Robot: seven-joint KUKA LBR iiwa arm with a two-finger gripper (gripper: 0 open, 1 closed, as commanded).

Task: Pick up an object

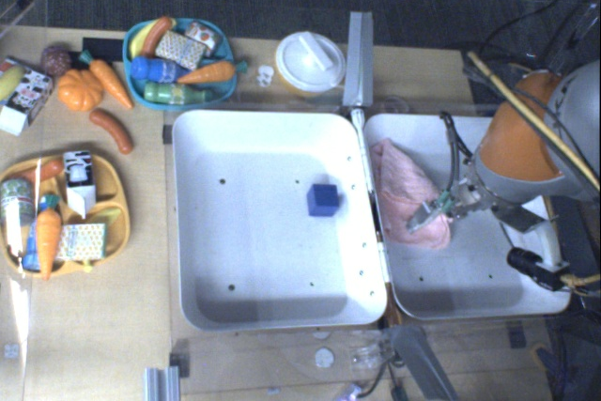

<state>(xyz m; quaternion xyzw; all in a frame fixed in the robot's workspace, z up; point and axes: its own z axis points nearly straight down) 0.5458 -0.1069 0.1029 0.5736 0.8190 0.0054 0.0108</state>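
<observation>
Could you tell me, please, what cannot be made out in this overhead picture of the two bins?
- The two-finger gripper, camera view: its fingers are too small and blurred against the crumpled pink cloth to tell whether they grip it.
- The right shallow white bin: its right side is hidden behind the grey arm with the orange band.
- The small blue cube in the left shallow white bin: its material is too small to judge.

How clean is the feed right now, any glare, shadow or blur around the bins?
Camera view: even, soft light; both white bins read bright, with grey shadow along the left bin's near wall. The blue block is crisp enough, with a faint shadow. The gripper over the pink cloth is small and soft, its detail hard to read.
</observation>
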